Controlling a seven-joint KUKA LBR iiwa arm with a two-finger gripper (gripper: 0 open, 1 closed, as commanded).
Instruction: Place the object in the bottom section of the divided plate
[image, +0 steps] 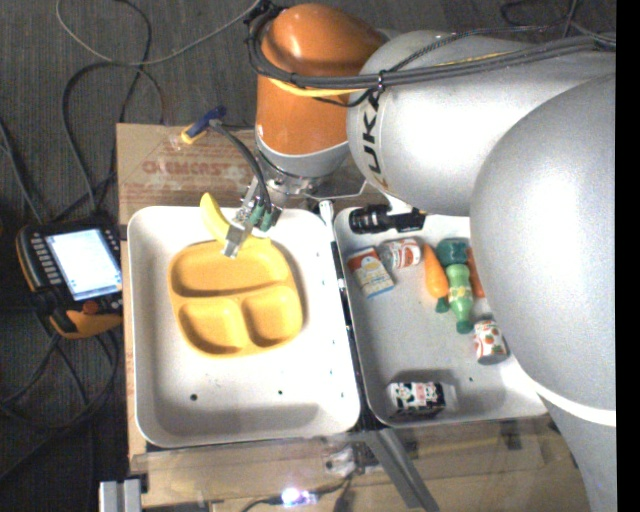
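Banana (212, 214) lies just beside tool (238, 243), above plate (236, 296).

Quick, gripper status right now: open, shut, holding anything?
Gripper: state cannot be told; it sits over the divided plate, beside the yellow banana.

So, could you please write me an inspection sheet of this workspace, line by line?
Surface: two white bins, left bin, right bin.
Job's things: orange divided plate in left bin; yellow banana at its top edge.
Clutter: carrot, green bottle, small cans and cartons in right bin.
Grippers: gripper above plate's top section, beside banana.
Cables: black cables on floor, top left.
Surroundings: handheld pendant left; cardboard box behind.
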